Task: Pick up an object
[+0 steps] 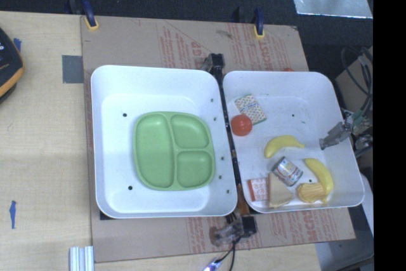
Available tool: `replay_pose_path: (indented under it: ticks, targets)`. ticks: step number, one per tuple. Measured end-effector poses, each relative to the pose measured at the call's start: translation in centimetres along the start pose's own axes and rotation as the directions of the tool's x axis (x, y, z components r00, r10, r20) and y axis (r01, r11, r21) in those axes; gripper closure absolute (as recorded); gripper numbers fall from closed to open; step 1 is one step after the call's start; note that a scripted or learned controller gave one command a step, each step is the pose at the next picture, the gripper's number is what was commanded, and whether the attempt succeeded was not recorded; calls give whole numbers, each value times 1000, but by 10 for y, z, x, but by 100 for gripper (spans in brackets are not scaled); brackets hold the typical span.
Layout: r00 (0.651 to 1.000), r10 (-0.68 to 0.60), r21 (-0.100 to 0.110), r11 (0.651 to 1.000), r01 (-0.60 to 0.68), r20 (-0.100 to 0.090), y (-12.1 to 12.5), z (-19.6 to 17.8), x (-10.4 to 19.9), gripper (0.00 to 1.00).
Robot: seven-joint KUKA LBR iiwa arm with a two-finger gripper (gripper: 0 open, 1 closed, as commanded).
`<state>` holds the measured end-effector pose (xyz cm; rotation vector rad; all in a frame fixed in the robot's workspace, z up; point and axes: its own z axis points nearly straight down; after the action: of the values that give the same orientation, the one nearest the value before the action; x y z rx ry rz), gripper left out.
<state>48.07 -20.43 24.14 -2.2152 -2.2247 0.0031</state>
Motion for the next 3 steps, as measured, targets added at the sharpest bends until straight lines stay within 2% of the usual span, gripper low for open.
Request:
replay_pose_path:
  ticks: [1, 2, 3]
  targets:
    - [1000, -3, 0, 1000, 3, 0, 45, 150, 81, 0]
    - [1000, -5, 2, 1000, 5, 2, 45, 140, 80, 100]
    - [1000, -5, 1, 1000, 5, 2, 45, 140, 80, 0]
